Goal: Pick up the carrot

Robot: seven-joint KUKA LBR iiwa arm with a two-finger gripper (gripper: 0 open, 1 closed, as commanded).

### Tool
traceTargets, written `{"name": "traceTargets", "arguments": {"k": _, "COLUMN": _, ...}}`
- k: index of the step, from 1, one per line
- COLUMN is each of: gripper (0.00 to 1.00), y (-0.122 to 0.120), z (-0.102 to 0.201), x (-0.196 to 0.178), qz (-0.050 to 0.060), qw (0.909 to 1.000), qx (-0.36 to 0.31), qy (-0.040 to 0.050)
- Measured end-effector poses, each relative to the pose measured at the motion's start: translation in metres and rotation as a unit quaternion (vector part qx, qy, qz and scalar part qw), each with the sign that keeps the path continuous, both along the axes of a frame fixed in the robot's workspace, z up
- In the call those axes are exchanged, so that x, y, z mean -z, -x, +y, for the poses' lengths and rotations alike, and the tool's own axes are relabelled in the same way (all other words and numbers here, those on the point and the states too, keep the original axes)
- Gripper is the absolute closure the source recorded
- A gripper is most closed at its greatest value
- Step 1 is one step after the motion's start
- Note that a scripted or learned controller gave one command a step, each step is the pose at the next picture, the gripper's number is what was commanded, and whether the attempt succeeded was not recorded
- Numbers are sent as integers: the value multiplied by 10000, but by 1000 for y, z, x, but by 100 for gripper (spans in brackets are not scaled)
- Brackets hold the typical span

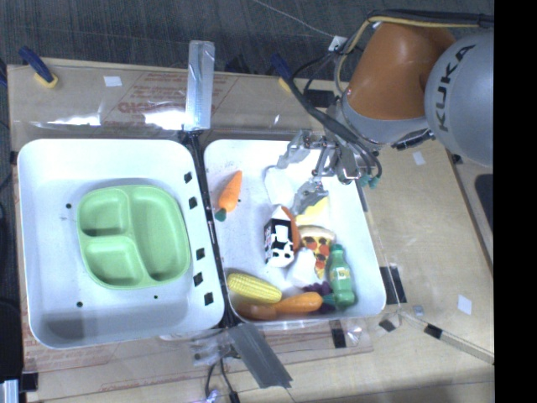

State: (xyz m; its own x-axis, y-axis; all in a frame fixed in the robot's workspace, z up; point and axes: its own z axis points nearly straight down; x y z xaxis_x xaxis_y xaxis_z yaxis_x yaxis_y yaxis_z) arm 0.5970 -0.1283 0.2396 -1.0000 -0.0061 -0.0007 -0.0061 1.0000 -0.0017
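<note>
Camera view, from above the table:

Arm: the grey KUKA arm (457, 82) reaches in from the right, its orange band above the wrist, hanging over the back right part of the right bin.

End effector: the end effector (323, 175) sits low over the right bin's back half. Its metal fingers (309, 196) point down and to the left and look spread apart, with nothing between them. It has hold of nothing.

Carrot: the carrot (228, 193) lies on the floor of the right bin (252, 154), near its left wall, orange body up and green tip down. It is apart from the end effector, off to that tool's left, and apart from the pile of other toys.

Pile in the right bin: a black-and-white carton (279, 243) stands about the middle; just right of it lies a pizza slice (317, 246), and a green bottle (340, 277) is by the right wall. Along the front wall lie a corn cob (253, 288) and a long orange sausage-like piece (281, 306), touching one another.

Left bin: the left bin (50, 309) holds a green divided plate (132, 235) with three compartments, lying flat about its middle.

Table: the table (428, 250) is pale wood, with both bins side by side on it.
</note>
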Motion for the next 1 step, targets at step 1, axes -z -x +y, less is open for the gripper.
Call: {"name": "traceTargets", "arguments": {"k": 1, "gripper": 0, "y": 6, "z": 17, "x": 86, "qz": 37, "qw": 9994, "qx": -354, "qy": -19}}
